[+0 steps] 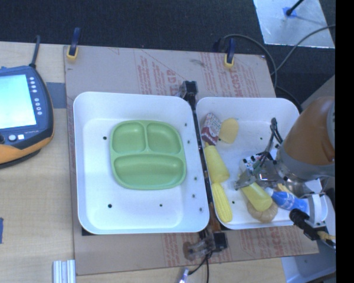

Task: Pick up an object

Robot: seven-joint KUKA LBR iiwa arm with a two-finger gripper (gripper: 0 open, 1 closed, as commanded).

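Note:
My gripper is low inside the right bin, near its middle, with the orange-banded wrist behind it to the right. Just below it lies a yellow block resting against a tan lump. A blue piece shows beside them under the arm. Along the bin's left side lie a yellow cylinder and a corn cob. A pale yellow round piece and a red-and-white item sit at the bin's far left corner. Nothing is seen held.
The left bin holds a green divided plate. A tablet-like pendant lies on the bench at far left. Clamps pin the cardboard base at the back edge.

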